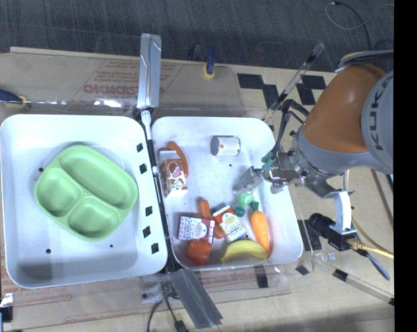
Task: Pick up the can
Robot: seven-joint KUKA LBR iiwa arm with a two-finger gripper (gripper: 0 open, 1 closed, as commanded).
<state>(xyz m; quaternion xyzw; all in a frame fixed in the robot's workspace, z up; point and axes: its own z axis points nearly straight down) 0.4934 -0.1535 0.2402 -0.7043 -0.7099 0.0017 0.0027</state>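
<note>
A: Right, right-hand bin (194, 126) contents first. The can (225, 145) lies on its side near the bin's far wall, on bare floor, apart from everything else.

B: Neighbours?

A: A sausage (178, 155) and a small carton (173, 175) by the left wall. Nearer the front: a banana (244, 251), a carrot (261, 229), a tomato (199, 252), two snack packets (196, 229), and a green item (245, 201) just under the tool.

B: Anything between tool and can?

A: Open floor only. The clutter sits in front of the can, not beside it.

B: Left bin (28, 254)?

A: A green divided plate (86, 191), tilted.

B: Arm?

A: Enters from the right, orange band (343, 109) above the wrist, reaching over the bin's right wall. The gripper (249, 180) sits low, right of and in front of the can, not touching it. Fingers appear slightly parted, nothing between them.
</note>
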